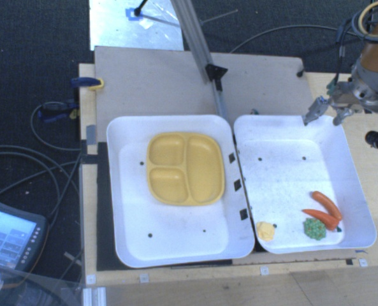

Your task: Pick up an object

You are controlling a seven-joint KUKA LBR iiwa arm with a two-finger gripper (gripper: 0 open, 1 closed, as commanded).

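Observation:
My gripper (326, 113) hangs open above the back right corner of the right bin (284, 171), its two grey fingers spread with nothing between them. Far from it, near the bin's front right corner, lie two orange carrot-like pieces (324, 209), a small green broccoli piece (314, 229) and a pale yellow piece (265, 231). The arm's orange band and grey wrist show at the top right.
The left bin (128, 234) holds a yellow divided plate (184, 168). A slanted metal pole (195, 30) comes down to the back edge between the bins. Cables and a handheld pendant (10, 234) lie on the floor at left.

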